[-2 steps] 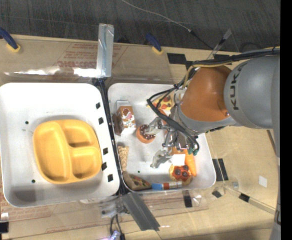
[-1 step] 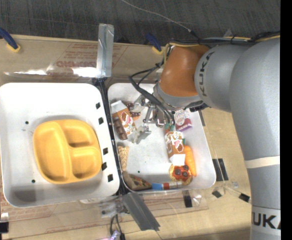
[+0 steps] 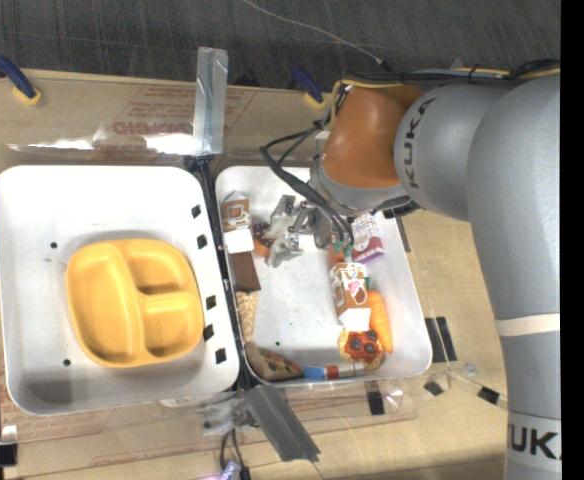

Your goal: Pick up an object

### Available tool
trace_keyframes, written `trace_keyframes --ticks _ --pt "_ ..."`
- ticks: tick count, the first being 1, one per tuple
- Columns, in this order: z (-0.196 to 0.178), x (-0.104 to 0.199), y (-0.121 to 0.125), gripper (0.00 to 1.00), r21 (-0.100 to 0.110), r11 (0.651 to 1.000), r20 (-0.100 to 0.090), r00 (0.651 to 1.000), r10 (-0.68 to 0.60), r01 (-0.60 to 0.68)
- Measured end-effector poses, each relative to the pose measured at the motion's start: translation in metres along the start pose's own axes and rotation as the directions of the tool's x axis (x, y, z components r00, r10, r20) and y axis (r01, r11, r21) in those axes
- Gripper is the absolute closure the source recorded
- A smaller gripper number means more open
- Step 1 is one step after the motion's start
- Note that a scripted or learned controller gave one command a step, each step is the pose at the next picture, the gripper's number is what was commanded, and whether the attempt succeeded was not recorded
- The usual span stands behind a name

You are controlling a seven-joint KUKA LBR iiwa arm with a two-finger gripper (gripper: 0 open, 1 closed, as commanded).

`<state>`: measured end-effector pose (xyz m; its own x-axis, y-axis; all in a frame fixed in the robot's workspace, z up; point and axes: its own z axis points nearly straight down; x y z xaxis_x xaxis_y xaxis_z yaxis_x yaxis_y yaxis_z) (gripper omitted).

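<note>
My gripper [image 3: 284, 230] hangs over the upper middle of the right bin [image 3: 407, 268], its metal fingers pointing left and down. Nothing shows between them. Just left of it lie a small brown-and-white packet [image 3: 237, 211] and a brown bar with a white end [image 3: 243, 261]. A small dark and orange item [image 3: 262, 240] sits right beside the fingertips. To the right lies a maroon-and-white packet [image 3: 366, 238]; below it a printed snack packet [image 3: 350, 286], a carrot [image 3: 378, 318] and a red-orange toy [image 3: 362, 346].
The left bin [image 3: 12, 268] holds a yellow divided plate [image 3: 132, 298]. Along the right bin's bottom edge lie a blue-and-red pen [image 3: 332, 372] and a brown item [image 3: 275, 364]. A tan cracker strip [image 3: 244, 316] rests by the bin's left wall. The arm covers the upper right.
</note>
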<state>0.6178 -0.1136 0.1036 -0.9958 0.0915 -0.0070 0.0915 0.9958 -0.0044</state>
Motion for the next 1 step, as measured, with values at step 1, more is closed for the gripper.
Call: trace_keyframes --ticks 1 --pt "-0.0952 -0.0259 0.0341 1.0 -0.005 0.996 0.005 0.996 0.086 -0.086"
